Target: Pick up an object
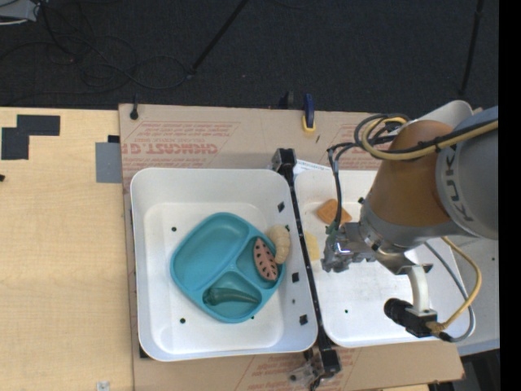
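The arm (423, 182) reaches in from the right and hangs over the right bin (366, 320), its orange band bulking above the wrist. The hand (335, 255) sits low near that bin's left wall, close to the divider between the two bins; from here I cannot tell whether it is released or clenched, and nothing I can see lies in its grasp. Just above it, an orange object (330, 211) rests on the bin floor, partly hidden by the arm. In the left bin (155, 210) lies a teal divided plate (213, 259). A pinkish-brown speckled piece (264, 259) lies on its right edge, with a pale beige lump (280, 241) touching it. Both bins sit on cardboard (179, 141) spread over the wooden surface (57, 251).
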